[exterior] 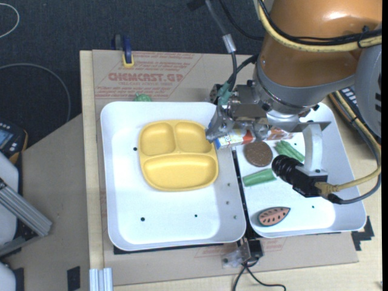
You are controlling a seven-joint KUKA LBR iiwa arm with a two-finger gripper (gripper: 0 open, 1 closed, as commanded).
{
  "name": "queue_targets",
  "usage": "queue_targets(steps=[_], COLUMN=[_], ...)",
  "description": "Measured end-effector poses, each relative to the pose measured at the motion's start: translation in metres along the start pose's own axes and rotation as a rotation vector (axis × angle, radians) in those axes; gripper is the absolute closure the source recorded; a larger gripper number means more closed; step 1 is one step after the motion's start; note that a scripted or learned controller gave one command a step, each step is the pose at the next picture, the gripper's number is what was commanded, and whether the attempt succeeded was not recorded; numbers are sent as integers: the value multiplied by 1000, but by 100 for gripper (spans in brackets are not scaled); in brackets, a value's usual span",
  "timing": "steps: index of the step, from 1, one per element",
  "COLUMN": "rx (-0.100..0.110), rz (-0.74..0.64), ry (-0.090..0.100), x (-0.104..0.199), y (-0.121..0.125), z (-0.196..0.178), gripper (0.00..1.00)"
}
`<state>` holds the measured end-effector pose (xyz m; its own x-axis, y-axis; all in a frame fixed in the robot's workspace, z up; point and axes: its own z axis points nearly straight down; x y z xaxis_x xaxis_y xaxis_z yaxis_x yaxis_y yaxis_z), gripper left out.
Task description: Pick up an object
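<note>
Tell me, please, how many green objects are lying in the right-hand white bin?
2: a green pod-shaped piece mid-bin beside the brown disc, and a green ridged piece further back. The grey-and-orange arm may hide others.

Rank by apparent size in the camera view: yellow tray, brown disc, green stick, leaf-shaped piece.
1. yellow tray
2. Leaf-shaped piece, green stick and brown disc look alike in size; not ranking them.
</note>
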<state>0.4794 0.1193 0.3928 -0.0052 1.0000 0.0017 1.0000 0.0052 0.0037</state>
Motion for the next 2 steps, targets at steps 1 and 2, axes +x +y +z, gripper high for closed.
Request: queue_targets(steps=[1, 2], rx=[-2, 12], rz=[0, 10], ry=[1, -5], x=[41, -2], y=[0, -1], z=[-37, 34], gripper=[100, 100])
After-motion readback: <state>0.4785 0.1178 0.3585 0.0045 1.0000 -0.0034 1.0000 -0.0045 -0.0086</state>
